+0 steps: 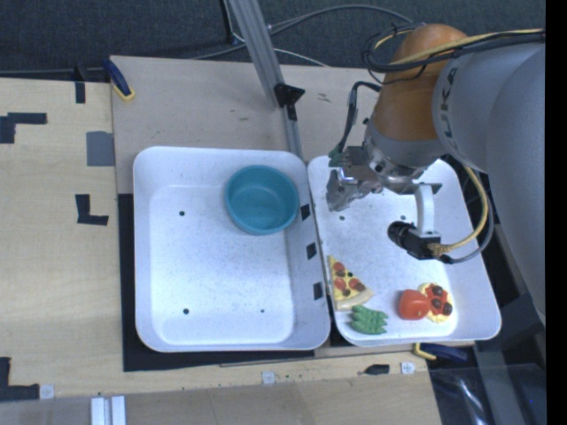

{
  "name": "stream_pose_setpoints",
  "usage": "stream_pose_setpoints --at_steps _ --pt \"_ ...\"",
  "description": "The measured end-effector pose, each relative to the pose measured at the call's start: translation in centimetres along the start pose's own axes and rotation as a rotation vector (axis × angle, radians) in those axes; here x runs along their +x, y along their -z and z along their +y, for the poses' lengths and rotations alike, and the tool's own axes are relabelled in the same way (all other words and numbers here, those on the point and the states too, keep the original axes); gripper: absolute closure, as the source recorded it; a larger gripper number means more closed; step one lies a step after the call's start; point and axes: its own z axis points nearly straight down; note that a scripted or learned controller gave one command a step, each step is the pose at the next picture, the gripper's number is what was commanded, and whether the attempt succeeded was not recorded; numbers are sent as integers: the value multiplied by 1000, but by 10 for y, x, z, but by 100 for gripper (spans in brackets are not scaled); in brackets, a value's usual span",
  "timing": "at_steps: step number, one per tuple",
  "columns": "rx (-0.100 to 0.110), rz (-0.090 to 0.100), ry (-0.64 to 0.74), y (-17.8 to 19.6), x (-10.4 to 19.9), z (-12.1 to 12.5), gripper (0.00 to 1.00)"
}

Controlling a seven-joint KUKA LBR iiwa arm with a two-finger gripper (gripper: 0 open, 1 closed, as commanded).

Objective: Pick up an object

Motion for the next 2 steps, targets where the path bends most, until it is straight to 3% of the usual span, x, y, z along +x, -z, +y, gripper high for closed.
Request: stream_pose_setpoints --at_steps 1,2 --pt "-1 0 0 0 49 -5 100" --pt "-2 0 -1 14 94 11 100"
